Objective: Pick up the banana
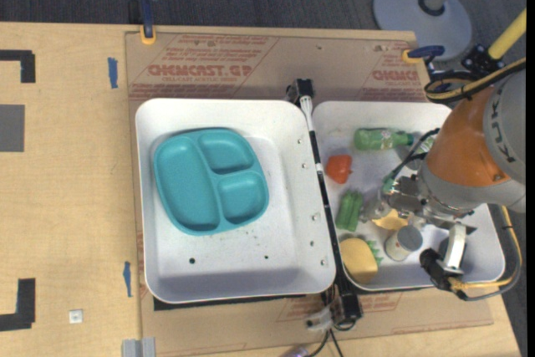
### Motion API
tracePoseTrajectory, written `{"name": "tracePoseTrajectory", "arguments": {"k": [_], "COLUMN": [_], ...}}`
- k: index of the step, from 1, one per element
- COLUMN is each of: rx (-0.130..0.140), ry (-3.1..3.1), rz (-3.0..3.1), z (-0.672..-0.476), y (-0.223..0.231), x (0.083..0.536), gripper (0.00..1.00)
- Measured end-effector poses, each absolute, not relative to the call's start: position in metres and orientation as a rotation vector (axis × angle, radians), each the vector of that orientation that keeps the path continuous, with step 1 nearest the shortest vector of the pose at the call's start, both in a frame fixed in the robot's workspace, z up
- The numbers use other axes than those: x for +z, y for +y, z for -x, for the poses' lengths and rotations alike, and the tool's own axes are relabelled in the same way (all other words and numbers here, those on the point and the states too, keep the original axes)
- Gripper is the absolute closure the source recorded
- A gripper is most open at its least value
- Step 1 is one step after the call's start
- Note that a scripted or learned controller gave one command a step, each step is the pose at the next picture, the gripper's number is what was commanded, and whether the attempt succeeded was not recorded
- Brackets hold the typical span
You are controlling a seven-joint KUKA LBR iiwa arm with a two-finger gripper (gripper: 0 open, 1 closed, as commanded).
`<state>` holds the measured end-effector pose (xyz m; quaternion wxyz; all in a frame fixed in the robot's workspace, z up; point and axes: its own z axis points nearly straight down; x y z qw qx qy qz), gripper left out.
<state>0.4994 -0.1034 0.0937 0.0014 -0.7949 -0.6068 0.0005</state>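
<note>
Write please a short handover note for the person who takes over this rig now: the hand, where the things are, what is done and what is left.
Hand: low in the right bin, above the clutter; its grip cannot be judged from this view.
Banana: a yellow piece under the hand may be it; unclear.
Nearby: yellow block, green bottle, red piece, green piece.
Left bin: teal divided tray.
Done: approach.
Left: grasp and lift.

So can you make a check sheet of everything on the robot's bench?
Surface: tan bench with two white bins, left bin and right bin.
Job's things: no banana clearly made out; a yellow piece shows by the gripper.
Clutter: teal tray in left bin; green bottle, red item, green item, yellow block in right bin.
Grippers: gripper low in right bin.
Cables: yellow and black cables.
Surroundings: grey stand base, dark floor.
</note>
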Motion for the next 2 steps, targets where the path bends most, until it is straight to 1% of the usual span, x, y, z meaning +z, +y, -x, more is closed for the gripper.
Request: {"name": "tracePoseTrajectory", "arguments": {"k": [1, 2], "rx": [-0.001, -0.003], "ry": [-2.043, -2.044], "rz": [2.389, 2.390], "z": [-0.5328, -0.5331], "y": [-0.1215, -0.1213], "x": [0.0999, 0.1095], "gripper": [0.00, 1.00]}}
